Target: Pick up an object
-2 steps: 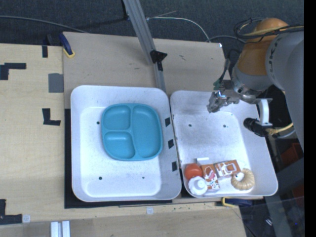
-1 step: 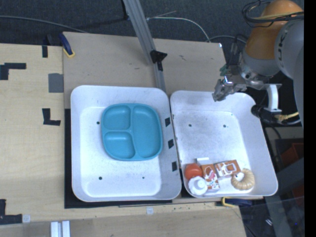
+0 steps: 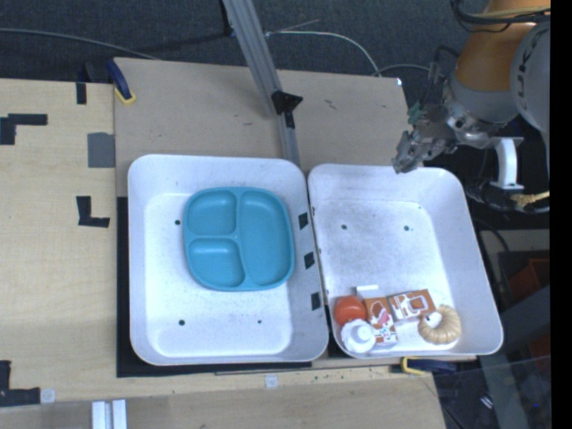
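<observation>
Grey and orange, the arm holds its tool (image 3: 407, 159) over the right bin's (image 3: 384, 239) far rim; whether it is released or clenched I cannot tell. It looks like the approach step: nothing is picked yet. The objects (image 3: 398, 318) cluster in that bin's near corner, so the next move calls for travel there and a descent.

Both bins, the left bin (image 3: 152, 266) and the right bin (image 3: 465, 239), are seen as smooth white plastic, faintly speckled with dark scuffs. The divided plate (image 3: 239, 239) is rendered in smooth, matt turquoise plastic. The counter (image 3: 54, 266) is shown as pale, matt wood-grain board. A slanted rail (image 3: 253, 38) is seen as dull grey metal, and the arm's shell (image 3: 500, 43) as glossy orange
</observation>
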Controlling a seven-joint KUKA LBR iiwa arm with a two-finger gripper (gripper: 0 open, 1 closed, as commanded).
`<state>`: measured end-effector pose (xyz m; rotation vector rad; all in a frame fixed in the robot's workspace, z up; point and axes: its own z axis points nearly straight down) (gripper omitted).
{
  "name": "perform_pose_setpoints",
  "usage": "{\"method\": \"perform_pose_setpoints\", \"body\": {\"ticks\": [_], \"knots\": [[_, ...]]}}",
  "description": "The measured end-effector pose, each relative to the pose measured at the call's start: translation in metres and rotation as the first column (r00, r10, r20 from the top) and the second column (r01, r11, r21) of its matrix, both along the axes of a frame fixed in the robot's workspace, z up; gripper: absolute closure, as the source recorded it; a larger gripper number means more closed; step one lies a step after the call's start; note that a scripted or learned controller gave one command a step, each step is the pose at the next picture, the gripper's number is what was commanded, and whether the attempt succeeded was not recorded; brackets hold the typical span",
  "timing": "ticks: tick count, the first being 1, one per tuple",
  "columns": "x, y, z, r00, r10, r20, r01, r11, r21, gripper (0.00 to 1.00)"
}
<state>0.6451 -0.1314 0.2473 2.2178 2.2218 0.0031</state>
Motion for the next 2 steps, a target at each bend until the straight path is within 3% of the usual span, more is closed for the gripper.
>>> {"method": "perform_pose_setpoints", "body": {"ticks": [2], "knots": [[-0.043,0.104,0.007,1.000,0.004,-0.006,-0.004,1.000,0.002,1.00]]}}
